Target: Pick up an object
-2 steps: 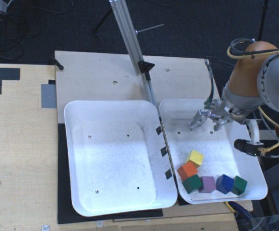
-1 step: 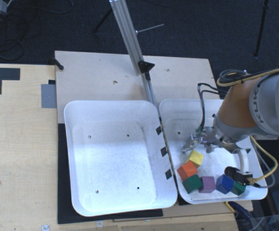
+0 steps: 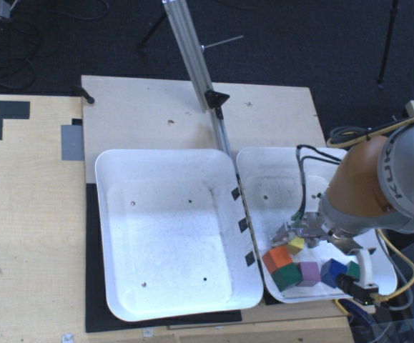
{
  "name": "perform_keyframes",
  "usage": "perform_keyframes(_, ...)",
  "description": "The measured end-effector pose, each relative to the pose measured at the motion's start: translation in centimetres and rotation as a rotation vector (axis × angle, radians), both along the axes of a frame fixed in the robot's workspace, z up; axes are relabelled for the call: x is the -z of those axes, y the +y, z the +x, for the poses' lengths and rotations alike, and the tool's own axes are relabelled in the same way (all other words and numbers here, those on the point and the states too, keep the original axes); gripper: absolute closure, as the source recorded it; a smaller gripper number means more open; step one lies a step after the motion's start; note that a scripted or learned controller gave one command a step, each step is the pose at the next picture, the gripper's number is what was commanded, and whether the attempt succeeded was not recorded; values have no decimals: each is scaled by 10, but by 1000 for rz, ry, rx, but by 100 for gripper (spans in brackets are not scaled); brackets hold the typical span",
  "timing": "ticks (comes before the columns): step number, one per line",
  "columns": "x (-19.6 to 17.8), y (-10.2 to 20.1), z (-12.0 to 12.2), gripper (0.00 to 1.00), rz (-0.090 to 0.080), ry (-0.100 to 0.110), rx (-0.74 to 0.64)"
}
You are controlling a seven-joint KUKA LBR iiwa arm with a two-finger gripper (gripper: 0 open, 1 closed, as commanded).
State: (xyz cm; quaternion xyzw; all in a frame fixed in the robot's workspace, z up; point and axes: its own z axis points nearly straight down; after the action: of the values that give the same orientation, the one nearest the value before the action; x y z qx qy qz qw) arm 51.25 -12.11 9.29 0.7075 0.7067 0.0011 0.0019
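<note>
Several small blocks lie in the right bin (image 3: 264, 170) near its front: an orange block (image 3: 277, 257), a green block (image 3: 287, 276), a purple block (image 3: 309, 273), a blue block (image 3: 333, 271), a small dark green piece (image 3: 353, 269) and a yellow block (image 3: 295, 244). My gripper (image 3: 299, 236) hangs low over the yellow block, just behind the orange one. The wrist and the orange band hide its fingertips, so whether anything sits between them is hidden.
The left bin (image 3: 164, 227) sits beside the right one, with black clips along the shared wall. A slanted aluminium rail (image 3: 196, 63) rises behind the bins. Cables (image 3: 314, 156) loop over the right bin's far side.
</note>
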Motion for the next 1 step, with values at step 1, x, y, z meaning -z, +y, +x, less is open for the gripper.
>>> perform_keyframes(1,-10,-1,0,100,2,2,4)
